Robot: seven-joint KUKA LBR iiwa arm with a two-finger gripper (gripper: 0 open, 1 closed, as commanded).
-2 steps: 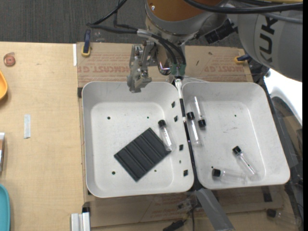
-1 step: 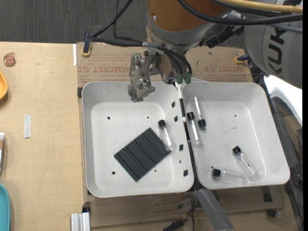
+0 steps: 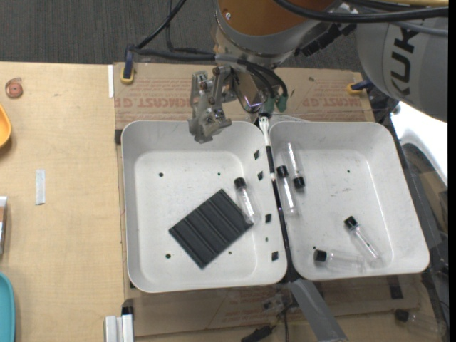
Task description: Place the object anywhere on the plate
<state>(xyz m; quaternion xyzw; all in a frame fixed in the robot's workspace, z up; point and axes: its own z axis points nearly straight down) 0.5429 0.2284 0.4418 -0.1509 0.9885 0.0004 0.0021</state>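
Camera view puts my end effector (image 3: 206, 123) above the dark plate (image 3: 211, 228); grip state unclear. I'd descend squarely onto the vial (image 3: 244, 197) touching the plate.

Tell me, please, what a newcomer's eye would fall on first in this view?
Probably the dark ribbed plate lying askew in the left bin, with a clear black-capped vial at its upper right edge. Next, the gripper hanging over that bin's far rim, and four more vials scattered in the right bin.
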